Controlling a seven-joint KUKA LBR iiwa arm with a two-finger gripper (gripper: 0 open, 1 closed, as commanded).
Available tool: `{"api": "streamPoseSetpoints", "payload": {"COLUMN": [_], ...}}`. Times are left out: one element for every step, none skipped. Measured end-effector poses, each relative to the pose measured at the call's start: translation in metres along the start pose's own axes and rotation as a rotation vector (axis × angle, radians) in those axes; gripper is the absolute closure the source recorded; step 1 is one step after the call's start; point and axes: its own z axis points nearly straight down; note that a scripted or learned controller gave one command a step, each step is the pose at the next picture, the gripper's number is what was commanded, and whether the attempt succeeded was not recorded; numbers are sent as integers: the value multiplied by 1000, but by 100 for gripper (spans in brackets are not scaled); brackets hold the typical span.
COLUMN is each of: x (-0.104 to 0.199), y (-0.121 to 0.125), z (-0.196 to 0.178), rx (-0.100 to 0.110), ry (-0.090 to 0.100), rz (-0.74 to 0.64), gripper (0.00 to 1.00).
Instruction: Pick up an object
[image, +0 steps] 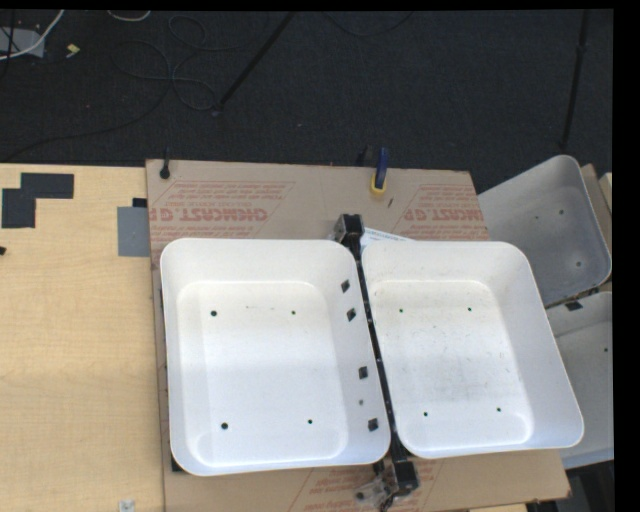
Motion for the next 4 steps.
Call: {"api": "streamPoseSetpoints", "payload": {"x": [-32, -30, 7, 6], "y": [31, 30, 103, 102], "z": [-23, -22, 58, 41], "rx": [-3, -1, 7, 1], "ry": [-1, 1, 6, 0], "rz": [9, 5, 2, 1], "gripper": [100, 0, 0, 100]}}
